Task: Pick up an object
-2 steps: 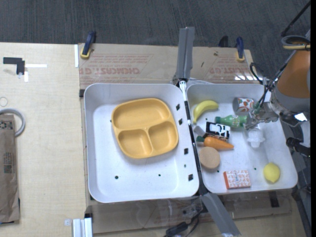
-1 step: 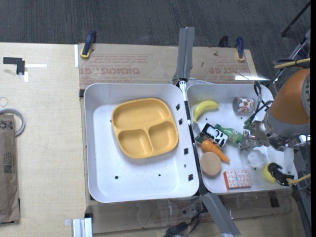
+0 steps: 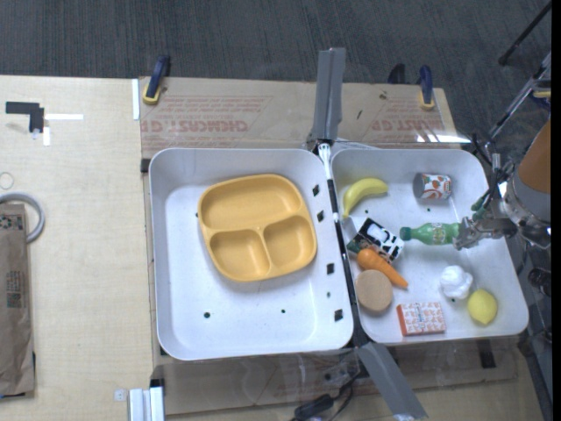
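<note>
Beside gripper [image 3: 467, 236]: green bottle [image 3: 431, 232]

The arm enters from the right edge, its orange band lying up and to the right of the pincer [image 3: 471, 232]. The wrist slants down leftward, and the pincer tip points left, held low.

Green bottle [image 3: 431, 232]: plastic, white cap, lying on its side, right of the carrot [image 3: 382, 266], cap end pointing toward the toy.
</note>
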Controlling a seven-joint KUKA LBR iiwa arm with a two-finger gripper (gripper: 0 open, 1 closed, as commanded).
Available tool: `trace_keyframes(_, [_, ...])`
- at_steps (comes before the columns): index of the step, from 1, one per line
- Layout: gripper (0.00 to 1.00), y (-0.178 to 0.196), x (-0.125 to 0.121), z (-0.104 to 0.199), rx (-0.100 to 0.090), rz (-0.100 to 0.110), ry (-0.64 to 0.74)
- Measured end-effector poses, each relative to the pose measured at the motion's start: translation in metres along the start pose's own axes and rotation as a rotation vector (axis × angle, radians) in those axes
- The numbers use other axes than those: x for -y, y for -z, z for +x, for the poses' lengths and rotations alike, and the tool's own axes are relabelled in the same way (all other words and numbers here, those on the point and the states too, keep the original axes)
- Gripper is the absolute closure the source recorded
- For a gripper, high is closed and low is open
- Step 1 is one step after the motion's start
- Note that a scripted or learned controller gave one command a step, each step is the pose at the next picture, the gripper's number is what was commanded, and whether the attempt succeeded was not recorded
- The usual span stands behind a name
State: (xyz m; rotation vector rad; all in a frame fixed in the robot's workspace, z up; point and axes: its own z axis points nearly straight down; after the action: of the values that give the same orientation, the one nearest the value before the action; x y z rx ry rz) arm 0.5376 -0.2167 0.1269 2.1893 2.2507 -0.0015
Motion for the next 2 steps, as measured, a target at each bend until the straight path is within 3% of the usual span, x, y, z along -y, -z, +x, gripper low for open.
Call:
trace_keyframes(1, [1.0,-0.036,0.025,-0.005,-0.002,0.002,0.033])
trace_keyframes(2, [1.0,-0.034,-0.049,-0.006,0.001,-0.003,0.471])
